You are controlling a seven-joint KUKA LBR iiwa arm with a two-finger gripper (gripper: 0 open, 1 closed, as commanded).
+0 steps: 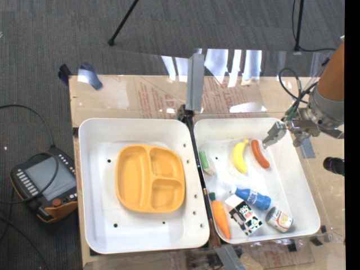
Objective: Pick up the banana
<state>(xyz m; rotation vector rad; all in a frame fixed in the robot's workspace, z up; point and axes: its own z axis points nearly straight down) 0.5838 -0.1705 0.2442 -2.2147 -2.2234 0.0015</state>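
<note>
Banana (241,156) beside sausage (260,153); hand (283,131) near, grip state unclear.

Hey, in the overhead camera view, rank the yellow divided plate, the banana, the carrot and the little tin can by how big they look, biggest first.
1. Yellow divided plate, by far the largest.
2. Carrot and banana: they look about alike in length, so I won't rank one over the other.
3. Tin can, the smallest.
</note>
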